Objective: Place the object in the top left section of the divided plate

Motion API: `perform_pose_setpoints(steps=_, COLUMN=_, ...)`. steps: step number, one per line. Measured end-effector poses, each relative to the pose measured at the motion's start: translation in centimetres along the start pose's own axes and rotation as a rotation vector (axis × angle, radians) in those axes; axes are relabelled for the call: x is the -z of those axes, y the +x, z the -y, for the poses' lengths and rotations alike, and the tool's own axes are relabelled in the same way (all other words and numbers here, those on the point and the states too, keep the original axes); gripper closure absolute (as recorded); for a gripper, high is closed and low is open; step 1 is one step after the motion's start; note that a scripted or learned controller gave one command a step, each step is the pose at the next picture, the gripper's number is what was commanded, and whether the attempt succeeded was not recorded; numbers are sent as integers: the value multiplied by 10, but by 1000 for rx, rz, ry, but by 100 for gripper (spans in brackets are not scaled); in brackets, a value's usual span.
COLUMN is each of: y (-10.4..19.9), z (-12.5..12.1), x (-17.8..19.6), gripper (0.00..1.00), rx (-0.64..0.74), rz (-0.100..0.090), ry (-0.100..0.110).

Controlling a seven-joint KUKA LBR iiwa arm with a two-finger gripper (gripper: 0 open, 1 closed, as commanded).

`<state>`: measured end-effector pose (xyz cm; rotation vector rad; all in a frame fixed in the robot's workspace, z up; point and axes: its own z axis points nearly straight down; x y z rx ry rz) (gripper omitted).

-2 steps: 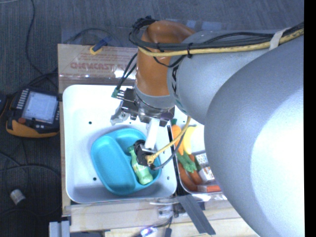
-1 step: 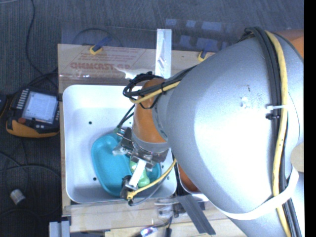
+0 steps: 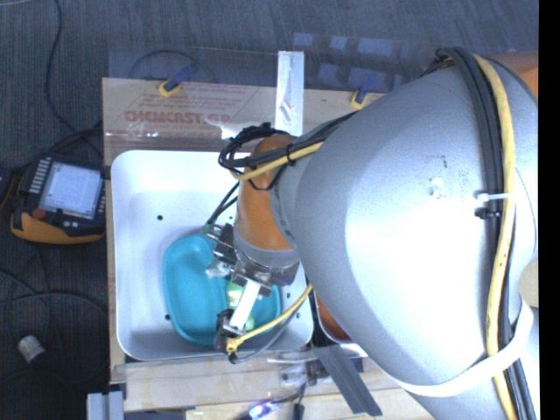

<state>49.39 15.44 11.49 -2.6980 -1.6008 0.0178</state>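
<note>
The gripper (image 3: 234, 315) hangs low over the teal divided plate (image 3: 188, 287) in the white bin (image 3: 140, 226), seemingly mid-placement; I cannot tell its grasp, and a greenish object (image 3: 238, 297) shows beside it.

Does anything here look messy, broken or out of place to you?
Nothing looks spilled or broken. The turquoise divided plate lies flat in the left white bin, with the gripper low over its right side. A yellow-green object shows by the gripper; I cannot tell whether it is held.
</note>
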Motion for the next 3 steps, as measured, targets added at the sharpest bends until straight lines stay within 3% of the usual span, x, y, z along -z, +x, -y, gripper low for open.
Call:
perform_pose_setpoints(steps=1, y=45, z=26, x=-15, gripper=100, rx=-72, rz=-15, ry=-26)
perform_pose_setpoints(steps=2, y=4, z=2, x=-14, gripper=100, rx=-344, rz=-50, ry=-17)
perform_pose_setpoints(steps=3, y=-6, z=-1, x=-10, gripper=100, rx=-460, rz=-65, ry=5)
